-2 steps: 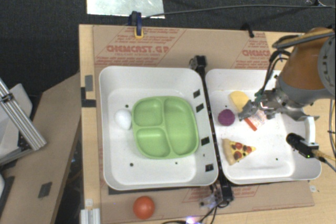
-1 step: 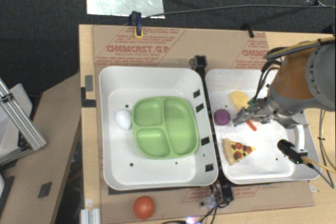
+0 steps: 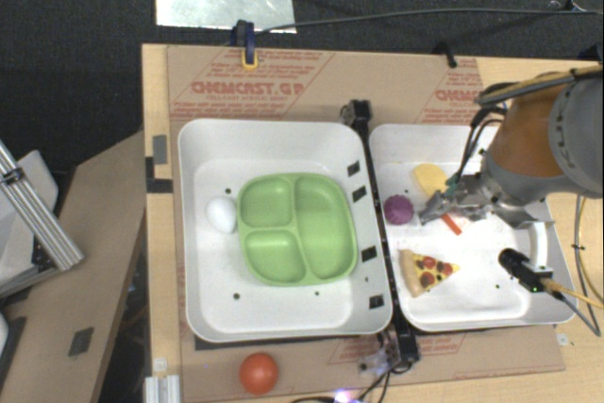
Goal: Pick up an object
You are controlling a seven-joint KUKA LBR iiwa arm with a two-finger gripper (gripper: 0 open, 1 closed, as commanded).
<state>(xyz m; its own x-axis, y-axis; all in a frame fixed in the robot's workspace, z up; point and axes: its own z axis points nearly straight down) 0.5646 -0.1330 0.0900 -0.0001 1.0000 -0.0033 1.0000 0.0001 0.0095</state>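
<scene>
In the right bin [image 3: 491, 311] my gripper [image 3: 436, 206] hangs low over the floor, reaching in from the right. A purple round object [image 3: 398, 209] lies just left of it. A yellow piece [image 3: 430, 176] sits just behind the gripper. A small red strip [image 3: 452, 225] lies on the bin floor directly under and right of the gripper tip; whether they touch is unclear. A pizza slice [image 3: 427, 270] lies nearer the front of the bin.
The left bin [image 3: 203, 297] holds a green divided plate [image 3: 294, 228] and a white egg [image 3: 221, 214] to its left. A red ball [image 3: 258, 373] rests on the bench in front of the bins. A black divider with clips separates the bins.
</scene>
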